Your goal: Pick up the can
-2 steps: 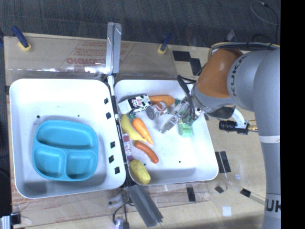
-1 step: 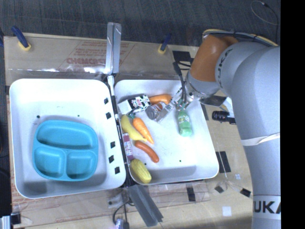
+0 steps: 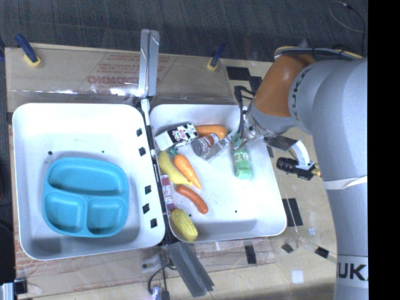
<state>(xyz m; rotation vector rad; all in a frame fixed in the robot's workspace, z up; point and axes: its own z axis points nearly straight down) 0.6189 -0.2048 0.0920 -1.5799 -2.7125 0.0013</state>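
Can [image 3: 204, 146] lying tilted at upper centre of right bin [image 3: 265, 220], beside carrot [image 3: 187, 170]; gripper [image 3: 237, 137] just right of it, grip impossible to tell

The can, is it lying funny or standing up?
The can lies tipped on its side in the right bin, leaning against the orange sausage, instead of standing upright. It is not spilled or visibly dented.

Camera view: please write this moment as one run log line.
can: lying in right bin, not lifted | gripper: just right of the can | left bin: blue tray
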